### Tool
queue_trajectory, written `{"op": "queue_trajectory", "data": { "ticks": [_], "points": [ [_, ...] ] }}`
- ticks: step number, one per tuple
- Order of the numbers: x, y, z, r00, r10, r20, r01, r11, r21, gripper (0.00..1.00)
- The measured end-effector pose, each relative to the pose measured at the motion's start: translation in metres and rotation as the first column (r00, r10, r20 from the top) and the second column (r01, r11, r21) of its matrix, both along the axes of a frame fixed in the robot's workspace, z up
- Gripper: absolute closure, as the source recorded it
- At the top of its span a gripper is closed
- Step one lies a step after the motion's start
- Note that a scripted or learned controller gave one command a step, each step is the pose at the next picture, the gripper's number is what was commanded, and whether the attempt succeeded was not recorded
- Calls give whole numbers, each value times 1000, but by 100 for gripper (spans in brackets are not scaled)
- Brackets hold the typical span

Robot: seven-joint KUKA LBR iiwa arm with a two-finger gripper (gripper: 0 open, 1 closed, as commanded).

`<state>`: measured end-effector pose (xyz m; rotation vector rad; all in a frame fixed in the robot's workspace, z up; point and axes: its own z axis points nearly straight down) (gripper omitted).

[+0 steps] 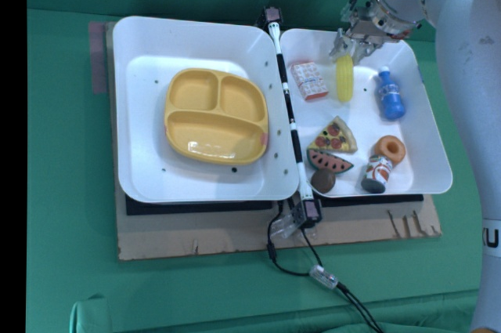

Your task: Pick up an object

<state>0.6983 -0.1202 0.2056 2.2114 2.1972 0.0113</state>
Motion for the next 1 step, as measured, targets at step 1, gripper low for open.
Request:
{"op": "queue_trajectory", "data": {
  "ticks": [1],
  "points": [
    [-19,68,172,1000,4,-6,-3,1000,9,100]
  ]
}}
